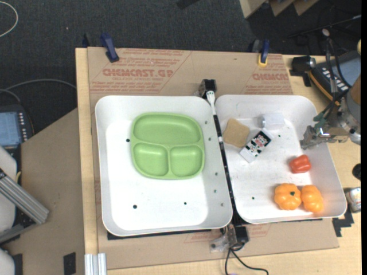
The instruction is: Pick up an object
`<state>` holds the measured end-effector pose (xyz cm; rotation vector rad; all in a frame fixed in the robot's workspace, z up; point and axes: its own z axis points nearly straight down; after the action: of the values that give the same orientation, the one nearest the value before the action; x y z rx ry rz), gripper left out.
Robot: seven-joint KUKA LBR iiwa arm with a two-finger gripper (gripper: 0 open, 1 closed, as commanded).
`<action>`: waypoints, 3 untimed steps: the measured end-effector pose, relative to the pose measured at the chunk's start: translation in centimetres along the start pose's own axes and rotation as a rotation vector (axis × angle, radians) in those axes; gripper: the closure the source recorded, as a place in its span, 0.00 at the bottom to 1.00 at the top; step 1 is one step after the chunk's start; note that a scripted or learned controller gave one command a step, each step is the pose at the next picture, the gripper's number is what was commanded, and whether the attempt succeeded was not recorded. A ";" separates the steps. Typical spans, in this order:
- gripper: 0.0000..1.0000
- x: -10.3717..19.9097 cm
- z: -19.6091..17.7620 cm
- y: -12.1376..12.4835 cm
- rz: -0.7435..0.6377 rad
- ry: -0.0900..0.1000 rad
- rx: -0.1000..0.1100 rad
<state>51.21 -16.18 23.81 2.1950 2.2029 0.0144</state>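
The bench (143, 67), a brown board printed with red lettering, carries two shallow white bins side by side. The left bin (114, 199) holds a pale green divided plate (167, 145) with one wide compartment at the back and two smaller ones in front; it lies in the far half of that bin. The right bin (258, 202) holds the loose things. Two orange pumpkin-shaped pieces (298, 197) sit touching each other near the front right corner. A tan square block (235, 133) lies at the back left, just beside a small black-and-white printed packet (256, 145), and a pale translucent piece (273, 121) sits behind the packet. A small red pepper-like object (300, 164) rests near the right wall, well apart from the block. The gripper (314, 135) comes in over the right rim of this bin — just behind the red object, not touching it. Whether its fingers stand wide or narrow cannot be told; nothing is seen between them.
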 end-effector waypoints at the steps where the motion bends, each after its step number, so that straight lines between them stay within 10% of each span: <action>1: 1.00 2.4 -14.3 -2.8 -0.001 0.013 0.014; 2: 1.00 7.1 -19.1 -2.6 -0.001 0.015 0.022; 3: 1.00 10.5 -11.0 -3.0 0.001 0.018 0.037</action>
<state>47.89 -5.56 34.60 2.2233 2.2290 -0.0071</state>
